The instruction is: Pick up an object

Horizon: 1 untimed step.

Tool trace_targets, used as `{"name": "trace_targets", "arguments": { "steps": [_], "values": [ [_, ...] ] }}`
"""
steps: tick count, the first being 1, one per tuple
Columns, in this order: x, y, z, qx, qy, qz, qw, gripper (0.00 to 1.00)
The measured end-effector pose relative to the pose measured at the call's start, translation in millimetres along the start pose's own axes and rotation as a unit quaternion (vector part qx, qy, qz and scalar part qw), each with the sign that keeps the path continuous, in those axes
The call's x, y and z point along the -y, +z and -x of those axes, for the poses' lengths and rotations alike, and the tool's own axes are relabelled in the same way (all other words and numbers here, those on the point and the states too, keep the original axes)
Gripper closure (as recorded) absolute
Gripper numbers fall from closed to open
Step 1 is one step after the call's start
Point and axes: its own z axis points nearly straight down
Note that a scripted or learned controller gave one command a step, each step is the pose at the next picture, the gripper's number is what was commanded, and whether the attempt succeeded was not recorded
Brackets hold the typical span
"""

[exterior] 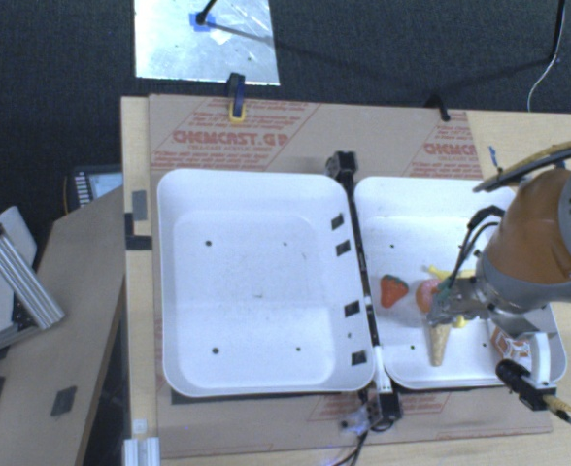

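The claw [445,311] is parked low in the right bin [402,202], right over the wide top of the cone-shaped toy [439,343], though how it's set can't really be made out under all that wrist hardware. A miss could easily be caused by the cone's smooth taper slipping out, or the strawberry [393,290] and the pinkish round thing [427,294] just beside it getting nudged instead. The cone's long axis is laid roughly front-to-back, narrow tip pointed at the bin's near edge.
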Motion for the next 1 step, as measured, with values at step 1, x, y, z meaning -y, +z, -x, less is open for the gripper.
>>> {"name": "trace_targets", "arguments": {
  "steps": [1],
  "values": [
    [-2.5, -16.7, -0.4, 0.001, -0.001, 0.005, 1.0, 1.0]
  ]
}}
